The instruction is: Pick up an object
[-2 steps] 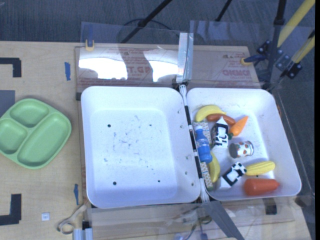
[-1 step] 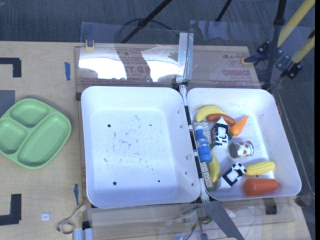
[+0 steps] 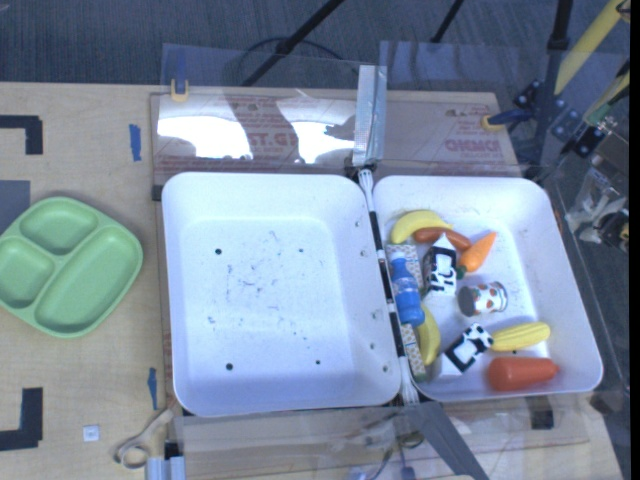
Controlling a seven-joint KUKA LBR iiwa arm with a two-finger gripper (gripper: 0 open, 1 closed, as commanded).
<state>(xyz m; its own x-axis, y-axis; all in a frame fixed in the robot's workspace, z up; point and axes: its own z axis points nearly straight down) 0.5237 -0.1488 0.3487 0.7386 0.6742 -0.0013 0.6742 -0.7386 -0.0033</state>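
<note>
Toys heaped in right bin (image 3: 560, 268) against the divider, banana (image 3: 415, 225) topmost, likely dumped there as pick stock; left bin (image 3: 190, 218) alongside; claw's state cannot be told.

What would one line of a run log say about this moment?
stage: before pick | left white bin: bare | right white bin: toys heaped, orange plastic carrot, yellow plastic banana, blue bottle | green divided plate: on bench

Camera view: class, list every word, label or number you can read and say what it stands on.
Red print on the clear panel behind the bins: mirrored and blurred, unreadable.
Label on the small blue plastic bottle: too small to read.
No other text.
</note>
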